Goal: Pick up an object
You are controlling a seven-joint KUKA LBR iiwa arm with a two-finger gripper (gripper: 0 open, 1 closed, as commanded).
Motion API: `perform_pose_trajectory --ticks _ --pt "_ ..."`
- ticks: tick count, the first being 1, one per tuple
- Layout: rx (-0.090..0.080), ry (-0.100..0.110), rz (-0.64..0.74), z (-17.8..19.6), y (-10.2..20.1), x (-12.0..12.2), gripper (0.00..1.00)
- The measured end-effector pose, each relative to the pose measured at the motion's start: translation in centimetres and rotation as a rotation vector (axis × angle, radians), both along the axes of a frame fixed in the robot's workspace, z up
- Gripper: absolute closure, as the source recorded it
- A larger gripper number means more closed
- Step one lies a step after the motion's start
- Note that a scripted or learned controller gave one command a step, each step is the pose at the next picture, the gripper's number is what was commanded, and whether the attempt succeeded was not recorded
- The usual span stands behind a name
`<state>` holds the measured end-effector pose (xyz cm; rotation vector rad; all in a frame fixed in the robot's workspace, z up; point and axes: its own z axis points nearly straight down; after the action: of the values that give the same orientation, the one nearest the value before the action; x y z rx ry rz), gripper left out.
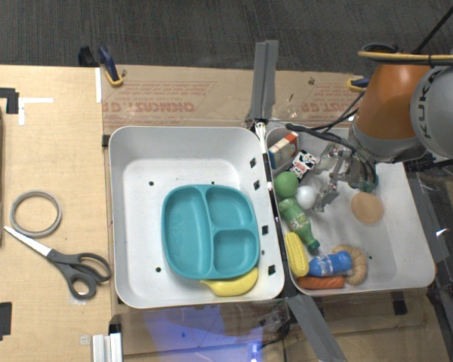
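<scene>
Reaching into the right shallow white bin [415,274], the grey KUKA arm with the orange band [396,104] hangs its two-finger gripper [331,193] low over the clutter, and we judge the step in hand as closing in on a grasp, nothing lifted yet. We cannot tell the pincer's state from this slant, so we leave it unjudged.

To do this well, we would pick one target and commit. The small white ball [307,196] sits just beside the gripper tip, touching or nearly touching the round green fruit [286,185]; round things roll, so a centred, straight-down close looks safest. The tan egg-shaped object [368,207] lies apart on bare floor and looks like the easier pick.

Containers, largest first. The left shallow white bin [128,202] holds a teal three-compartment plastic tray [210,232], compartments bare, with a yellow banana [232,283] poking out under its near edge. The right bin holds the rest, crowded along its left wall: a green plastic bottle [300,223], a yellow corn cob [296,253], a blue bottle with a label [330,264], an orange-red carrot-like piece [321,282], a tan croissant-like piece [356,266], and a small black-and-white carton [303,162] near the far wall.

On the bench, grey-handled scissors [60,261] and a roll of tape [35,212] lie well apart from both bins.
</scene>
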<state>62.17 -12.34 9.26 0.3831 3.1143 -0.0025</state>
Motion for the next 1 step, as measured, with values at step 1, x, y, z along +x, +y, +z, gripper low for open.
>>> perform_pose_trajectory --ticks 1 --pt "0.001 0.001 0.001 -0.02 -0.74 -9.01 0.0"
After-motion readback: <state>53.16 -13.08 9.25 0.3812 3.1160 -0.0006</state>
